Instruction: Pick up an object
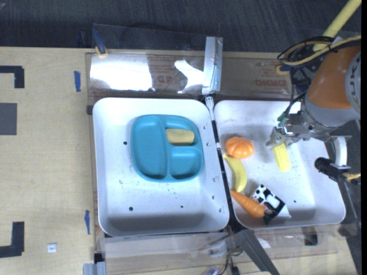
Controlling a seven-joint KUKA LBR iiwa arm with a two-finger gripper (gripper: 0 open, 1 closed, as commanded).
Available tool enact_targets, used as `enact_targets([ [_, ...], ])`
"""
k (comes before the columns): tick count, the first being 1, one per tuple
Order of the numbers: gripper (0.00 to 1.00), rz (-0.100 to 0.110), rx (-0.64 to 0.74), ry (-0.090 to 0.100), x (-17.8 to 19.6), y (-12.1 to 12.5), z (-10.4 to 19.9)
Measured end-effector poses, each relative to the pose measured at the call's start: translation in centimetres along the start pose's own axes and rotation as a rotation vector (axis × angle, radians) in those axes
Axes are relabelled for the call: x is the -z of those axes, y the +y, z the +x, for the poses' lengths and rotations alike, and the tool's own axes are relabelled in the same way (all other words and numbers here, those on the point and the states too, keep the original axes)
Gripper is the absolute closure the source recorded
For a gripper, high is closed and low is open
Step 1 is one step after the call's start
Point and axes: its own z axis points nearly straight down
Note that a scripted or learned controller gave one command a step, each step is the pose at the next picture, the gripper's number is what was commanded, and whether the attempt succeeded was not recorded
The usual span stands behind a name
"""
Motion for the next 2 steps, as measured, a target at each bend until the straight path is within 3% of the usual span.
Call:
enact_targets([
  [1,1.0,-0.011,-0.034,-0.002,7.9,3.6,4.7],
  [2,1.0,0.0,-0.162,-0.001,4.5,3.9,3.1],
])
